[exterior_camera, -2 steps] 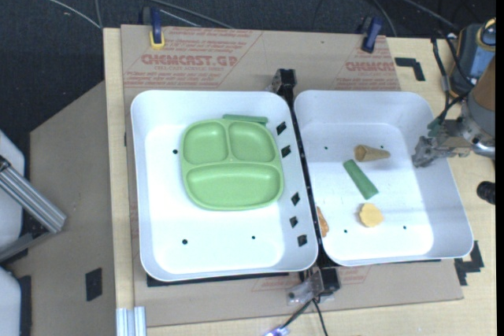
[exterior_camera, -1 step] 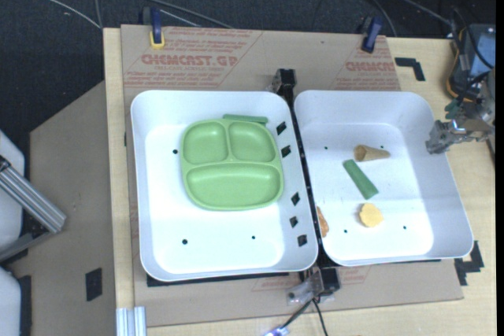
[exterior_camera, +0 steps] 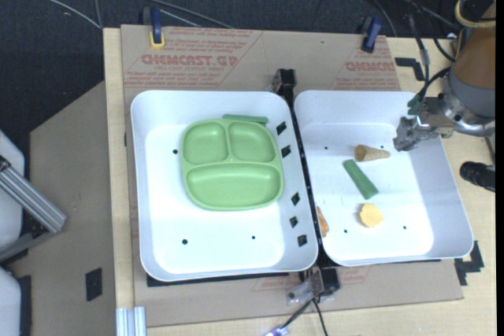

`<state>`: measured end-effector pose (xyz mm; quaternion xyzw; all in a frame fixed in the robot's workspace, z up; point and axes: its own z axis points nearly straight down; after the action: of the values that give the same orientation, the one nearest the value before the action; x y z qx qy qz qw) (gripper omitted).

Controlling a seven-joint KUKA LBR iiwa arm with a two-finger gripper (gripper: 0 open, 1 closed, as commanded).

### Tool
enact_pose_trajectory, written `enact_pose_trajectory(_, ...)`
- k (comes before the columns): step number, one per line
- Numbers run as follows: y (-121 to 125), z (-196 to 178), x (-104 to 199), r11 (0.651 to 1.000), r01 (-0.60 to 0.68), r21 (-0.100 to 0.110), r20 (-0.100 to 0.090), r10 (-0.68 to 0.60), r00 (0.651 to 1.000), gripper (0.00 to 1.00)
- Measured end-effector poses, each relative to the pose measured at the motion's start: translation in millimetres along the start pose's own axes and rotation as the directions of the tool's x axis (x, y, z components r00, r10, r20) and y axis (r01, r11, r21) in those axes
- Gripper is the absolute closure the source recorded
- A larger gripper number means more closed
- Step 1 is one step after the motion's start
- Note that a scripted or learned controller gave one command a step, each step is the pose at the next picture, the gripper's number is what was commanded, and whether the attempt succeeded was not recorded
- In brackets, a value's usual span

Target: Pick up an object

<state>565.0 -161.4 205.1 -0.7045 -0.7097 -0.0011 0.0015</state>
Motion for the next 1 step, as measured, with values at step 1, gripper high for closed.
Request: enact_pose_trajectory(1, 13.5, -14.7, 54.2, 1.0, 0.0, -0.004, 0.002, 0.0, 1.0, 1.0)
